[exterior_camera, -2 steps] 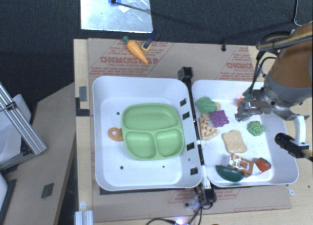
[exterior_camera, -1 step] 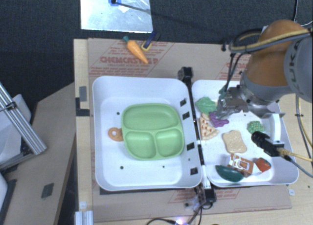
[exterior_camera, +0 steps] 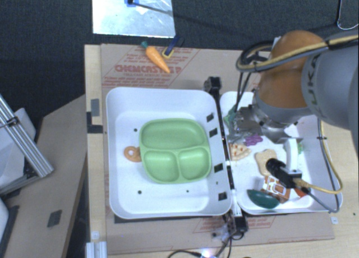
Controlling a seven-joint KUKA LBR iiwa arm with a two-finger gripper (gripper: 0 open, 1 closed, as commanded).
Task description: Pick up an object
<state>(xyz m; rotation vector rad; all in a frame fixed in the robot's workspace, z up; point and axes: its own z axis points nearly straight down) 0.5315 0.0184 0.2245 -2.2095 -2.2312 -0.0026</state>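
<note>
Currently my gripper (exterior_camera: 242,126) sits low over the right bin (exterior_camera: 314,203) w/ its open/closed state not discernible, near purple grapes (exterior_camera: 253,138), a waffle (exterior_camera: 239,151) and a bread slice (exterior_camera: 263,160), while the left bin (exterior_camera: 120,139) holds a green divided tray (exterior_camera: 174,149) and a small pretzel (exterior_camera: 132,153).
</note>
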